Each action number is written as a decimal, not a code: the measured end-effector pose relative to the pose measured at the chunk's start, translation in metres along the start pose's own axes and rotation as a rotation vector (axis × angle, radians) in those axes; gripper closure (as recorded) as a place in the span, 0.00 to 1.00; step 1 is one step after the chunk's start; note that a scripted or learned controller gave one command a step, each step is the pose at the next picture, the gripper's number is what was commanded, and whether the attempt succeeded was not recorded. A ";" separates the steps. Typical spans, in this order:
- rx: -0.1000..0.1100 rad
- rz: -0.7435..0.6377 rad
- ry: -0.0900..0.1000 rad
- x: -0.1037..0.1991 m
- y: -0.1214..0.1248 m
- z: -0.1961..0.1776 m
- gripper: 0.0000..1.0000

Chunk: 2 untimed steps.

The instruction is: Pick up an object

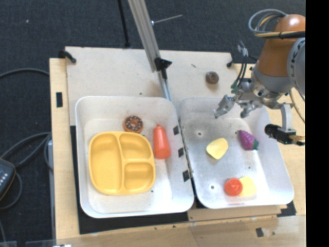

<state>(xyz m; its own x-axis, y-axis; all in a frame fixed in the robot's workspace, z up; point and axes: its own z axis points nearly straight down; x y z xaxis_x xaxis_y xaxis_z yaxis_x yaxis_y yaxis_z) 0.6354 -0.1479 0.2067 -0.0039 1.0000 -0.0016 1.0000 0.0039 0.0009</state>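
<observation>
My gripper [235, 108] hangs over the back of the right bin [203, 120], its two grey fingers spread open with nothing between them. In that bin lie a pale yellow wedge [217, 148], a purple bunch of grapes [247, 140], a red ball [233, 187] and a light yellow piece [248, 186] touching it. The grapes are the nearest thing, a little in front of the fingers and to their right. The wedge lies further forward toward the bin's middle.
The left bin [85, 112] holds a yellow divided plate [122, 162], an orange carrot-like piece [161, 142] and a small chocolate doughnut [133, 123]. A slanted metal pole [146, 32] stands behind the bins. A small brown disc [212, 77] rests on the bench.
</observation>
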 end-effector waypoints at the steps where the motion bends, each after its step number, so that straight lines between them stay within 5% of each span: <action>1: 0.004 0.004 0.001 0.023 -0.074 0.108 0.00; 2: -0.005 0.012 0.001 0.022 -0.071 0.094 1.00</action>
<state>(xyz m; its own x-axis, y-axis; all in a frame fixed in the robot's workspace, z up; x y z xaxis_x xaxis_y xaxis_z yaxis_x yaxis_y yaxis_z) 0.5642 -0.1267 0.1123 0.0080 1.0000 -0.0005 1.0000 -0.0080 0.0055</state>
